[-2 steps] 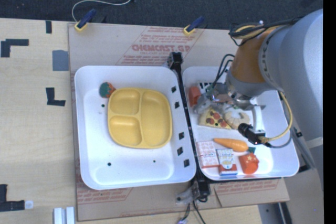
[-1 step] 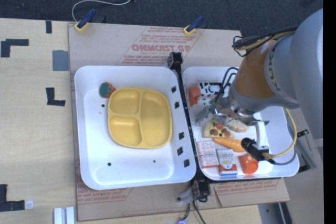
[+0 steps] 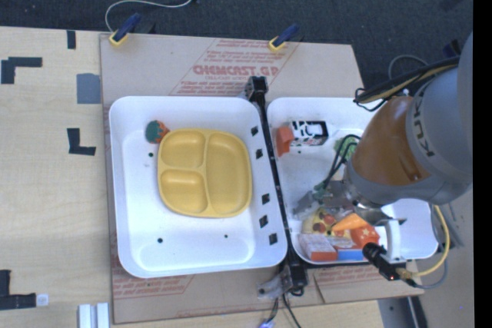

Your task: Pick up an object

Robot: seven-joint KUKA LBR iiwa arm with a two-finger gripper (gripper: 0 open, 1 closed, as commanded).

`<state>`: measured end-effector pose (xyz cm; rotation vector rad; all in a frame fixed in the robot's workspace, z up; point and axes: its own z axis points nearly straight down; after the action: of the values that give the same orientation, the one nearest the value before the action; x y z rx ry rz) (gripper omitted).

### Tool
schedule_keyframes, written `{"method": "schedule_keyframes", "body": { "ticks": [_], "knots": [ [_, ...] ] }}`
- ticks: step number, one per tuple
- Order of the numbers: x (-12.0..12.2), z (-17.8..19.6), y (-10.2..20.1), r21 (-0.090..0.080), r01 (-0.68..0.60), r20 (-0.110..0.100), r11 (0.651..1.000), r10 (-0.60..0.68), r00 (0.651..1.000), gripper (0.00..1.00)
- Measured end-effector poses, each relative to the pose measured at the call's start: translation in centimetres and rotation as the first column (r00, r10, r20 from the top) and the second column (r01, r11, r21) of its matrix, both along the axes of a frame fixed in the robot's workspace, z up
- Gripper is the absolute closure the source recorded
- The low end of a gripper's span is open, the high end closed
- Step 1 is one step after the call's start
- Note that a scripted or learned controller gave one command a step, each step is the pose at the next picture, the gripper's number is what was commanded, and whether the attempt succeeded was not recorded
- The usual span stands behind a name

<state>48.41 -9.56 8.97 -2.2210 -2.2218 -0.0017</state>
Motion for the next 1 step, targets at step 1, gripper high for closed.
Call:
{"method": "schedule_keyframes", "body": {
  "ticks": [1],
  "knots": [
    [5.84, -0.34, -0.43, -0.002, 0.0, 0.003, 1.0, 0.0, 1.0, 0.0]
  ]
}}
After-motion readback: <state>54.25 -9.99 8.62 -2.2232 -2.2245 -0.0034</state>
